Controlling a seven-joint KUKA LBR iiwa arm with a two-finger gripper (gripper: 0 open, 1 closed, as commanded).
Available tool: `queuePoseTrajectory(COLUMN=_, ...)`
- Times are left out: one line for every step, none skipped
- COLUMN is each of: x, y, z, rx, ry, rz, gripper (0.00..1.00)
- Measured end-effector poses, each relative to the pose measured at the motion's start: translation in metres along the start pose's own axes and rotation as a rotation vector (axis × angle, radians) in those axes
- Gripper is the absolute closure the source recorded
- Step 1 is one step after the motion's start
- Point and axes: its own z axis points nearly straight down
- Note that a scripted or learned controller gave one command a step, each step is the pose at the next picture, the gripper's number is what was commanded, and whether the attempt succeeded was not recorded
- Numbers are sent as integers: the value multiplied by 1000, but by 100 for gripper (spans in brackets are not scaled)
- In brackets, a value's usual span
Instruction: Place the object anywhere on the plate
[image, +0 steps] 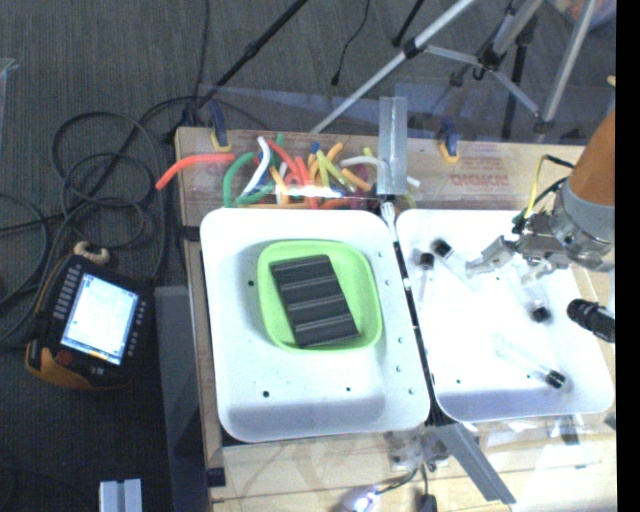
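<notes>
The green plate (320, 298) lies in the left white bin (305, 400), a little toward twelve o'clock of the bin's middle, and the dark ridged block (315, 300) already rests flat on it, covering most of the plate's centre with its long side running from about eleven o'clock to five o'clock. A green margin of plate shows all round the block, widest at three and nine o'clock. The right white bin (500, 385) sits just beside the left one, their inner rims touching along a line near the middle of the view. The arm comes in from three o'clock, its orange band at the upper right corner, and the gripper (545, 250) hangs over the right bin toward its two o'clock corner, well apart from the plate and the block. The fingers stand spread open with nothing between them, one pale finger (490, 255) reaching out toward nine o'clock. Several small dark pieces (540, 313) are scattered on the right bin's floor, from eleven o'clock round to five o'clock. On the desk (480, 165) beyond the bins, at twelve o'clock, lies a tangle of coloured tubes (290, 172). On the floor at nine o'clock lies a handheld pendant (90, 320) with a lit screen, near loops of black cable (100, 160).
</notes>
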Motion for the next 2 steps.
queuePoseTrajectory(x=-5, y=-34, z=-144, rx=-6, ry=3, rz=-151, gripper=0)
queuePoseTrajectory(x=-19, y=-79, z=-147, rx=-3, ry=5, rz=-28, gripper=0)
